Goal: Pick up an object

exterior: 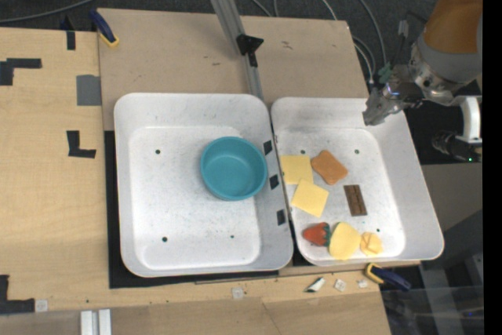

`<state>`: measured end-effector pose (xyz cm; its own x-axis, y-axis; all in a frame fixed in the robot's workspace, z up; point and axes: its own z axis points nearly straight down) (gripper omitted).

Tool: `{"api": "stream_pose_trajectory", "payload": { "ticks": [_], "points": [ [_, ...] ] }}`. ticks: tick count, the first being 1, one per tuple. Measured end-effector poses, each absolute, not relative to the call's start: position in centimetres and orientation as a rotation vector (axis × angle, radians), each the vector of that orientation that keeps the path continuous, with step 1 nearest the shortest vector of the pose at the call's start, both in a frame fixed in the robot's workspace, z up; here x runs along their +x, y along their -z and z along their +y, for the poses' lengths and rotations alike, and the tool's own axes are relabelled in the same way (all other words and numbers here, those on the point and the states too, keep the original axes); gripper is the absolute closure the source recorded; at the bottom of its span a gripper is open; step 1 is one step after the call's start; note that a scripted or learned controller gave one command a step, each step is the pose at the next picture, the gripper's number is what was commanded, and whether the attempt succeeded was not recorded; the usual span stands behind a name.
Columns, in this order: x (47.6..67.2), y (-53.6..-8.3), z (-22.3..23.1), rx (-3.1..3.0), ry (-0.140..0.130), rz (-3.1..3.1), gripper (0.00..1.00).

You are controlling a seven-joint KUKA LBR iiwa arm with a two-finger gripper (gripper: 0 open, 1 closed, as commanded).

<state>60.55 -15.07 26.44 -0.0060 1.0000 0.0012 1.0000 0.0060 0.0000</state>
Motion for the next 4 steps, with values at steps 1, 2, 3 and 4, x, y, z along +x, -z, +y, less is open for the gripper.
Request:
{"api": "stream_pose_trajectory", "payload": {
  "ticks": [1,2,3,4],
  "points": [
    [60.0,-26.7,-10.0,-2.213,0.001,-2.227,1.0],
    [59.5,-26.8,-5.0,-2.213,0.0,-2.227,1.0],
    [59.0,-25.8,-0.7,-2.214,-0.002,-2.225,1.0],
    [58.9,-24.6,3.6,-2.213,-0.003,-2.225,1.0]
  ]
}}
